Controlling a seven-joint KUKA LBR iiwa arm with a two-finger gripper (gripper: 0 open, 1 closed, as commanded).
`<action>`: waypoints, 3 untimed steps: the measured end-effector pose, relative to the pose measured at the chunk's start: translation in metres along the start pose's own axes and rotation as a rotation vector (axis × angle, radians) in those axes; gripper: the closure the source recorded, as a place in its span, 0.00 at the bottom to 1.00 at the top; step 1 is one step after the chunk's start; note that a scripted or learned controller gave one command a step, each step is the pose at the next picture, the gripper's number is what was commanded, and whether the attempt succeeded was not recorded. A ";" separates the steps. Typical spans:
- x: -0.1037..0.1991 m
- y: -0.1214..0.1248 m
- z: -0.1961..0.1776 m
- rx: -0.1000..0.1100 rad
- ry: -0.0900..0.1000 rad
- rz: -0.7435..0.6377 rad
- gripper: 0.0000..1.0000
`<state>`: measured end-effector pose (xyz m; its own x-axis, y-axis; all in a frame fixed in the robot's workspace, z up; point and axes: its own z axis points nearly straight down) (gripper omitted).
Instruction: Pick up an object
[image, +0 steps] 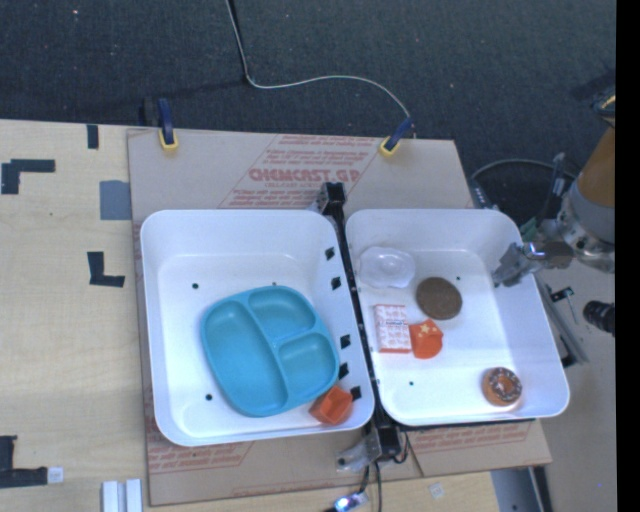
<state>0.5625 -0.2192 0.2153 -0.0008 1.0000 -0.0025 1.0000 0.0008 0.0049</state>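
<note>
Dark carpet fills the top of the camera view, with a pale wooden bench below it and a brown cardboard sheet clamped at its far corners by two blue and yellow clamps. A white cable loops across the carpet down to the right-hand clamp.

On the cardboard stand two shallow white bins side by side. The left bin holds a blue divided tray lying flat, and a small orange piece sits just beside the tray's near right corner, against the bin's wall.

The right bin holds several things well apart: a clear plastic lid near the far left corner, a brown round disc near the middle, a red and white packet touching a small orange-red block, and a frosted doughnut in the near right corner.

The gripper hangs over the right bin's far right rim, apart from every object; nothing lies between its fingers, and whether they are wide or narrow cannot be told. The grey arm with its orange band reaches in from the right.
</note>
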 end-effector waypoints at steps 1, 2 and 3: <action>0.000 0.002 -0.049 0.000 0.000 -0.001 1.00; 0.052 0.010 -0.055 0.003 0.004 -0.006 1.00; 0.103 0.016 -0.038 0.006 0.004 -0.006 1.00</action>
<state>0.5783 -0.1161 0.2533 -0.0064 1.0000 0.0014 1.0000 0.0064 -0.0015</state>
